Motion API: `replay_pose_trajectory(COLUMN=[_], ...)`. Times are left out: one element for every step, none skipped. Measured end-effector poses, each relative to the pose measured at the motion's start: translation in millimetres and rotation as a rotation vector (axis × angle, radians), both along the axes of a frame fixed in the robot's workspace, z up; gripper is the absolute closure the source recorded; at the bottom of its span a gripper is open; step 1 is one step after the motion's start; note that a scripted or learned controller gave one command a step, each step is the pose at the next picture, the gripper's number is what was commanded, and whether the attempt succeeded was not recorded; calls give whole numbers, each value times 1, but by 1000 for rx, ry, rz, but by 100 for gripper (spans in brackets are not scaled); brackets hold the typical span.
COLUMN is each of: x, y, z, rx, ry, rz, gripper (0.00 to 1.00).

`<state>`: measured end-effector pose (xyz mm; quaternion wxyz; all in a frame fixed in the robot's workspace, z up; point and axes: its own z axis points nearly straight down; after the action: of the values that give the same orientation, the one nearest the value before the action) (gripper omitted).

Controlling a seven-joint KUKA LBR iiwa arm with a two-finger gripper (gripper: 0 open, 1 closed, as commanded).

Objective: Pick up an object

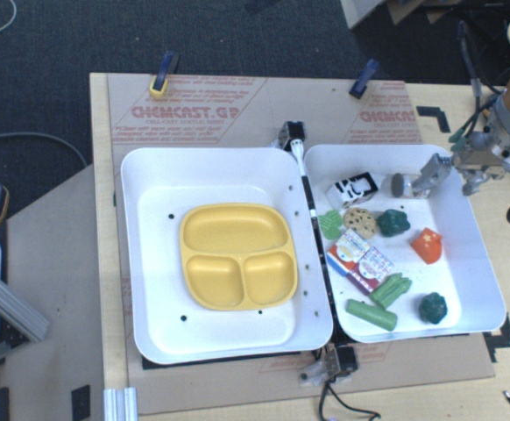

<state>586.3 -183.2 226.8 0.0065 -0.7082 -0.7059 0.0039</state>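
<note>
Camera view. 2 shallow white plastic bins, side by side on the surface (237,103), a brown board printed "CHEMCAST" in red.

Left bin (150,235): 1 yellow plate (237,254), glossy, rounded, 3 compartments.

Right bin (474,261), the task's things loose on its floor:
- 1 black-and-white item (353,186), lettering unreadable
- 1 tan speckled cookie (358,221)
- 1 flat red-white-blue packet (361,262), print too small to read
- 1 orange-red piece (427,246)
- 2 dark green knobbly pieces (393,223) (432,307), possibly toy broccoli
- 3 lighter green pieces, 1 leafy (330,225) and 2 elongated (371,314) (392,289)

1 pincer (410,183), grey metal, over the right bin's far side beside the black-and-white item; whether open or closed, cannot tell.

2 clamps on the far board edge: 1 yellow-tipped (161,75), 1 blue (364,79).
</note>
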Motion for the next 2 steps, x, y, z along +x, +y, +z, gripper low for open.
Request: replay_pose_trajectory(x=[3, -8], y=[0, 4], z=[7, -44], rx=[-3, -1], ry=[-13, -7], rz=[3, 3], gripper=[0, 0])
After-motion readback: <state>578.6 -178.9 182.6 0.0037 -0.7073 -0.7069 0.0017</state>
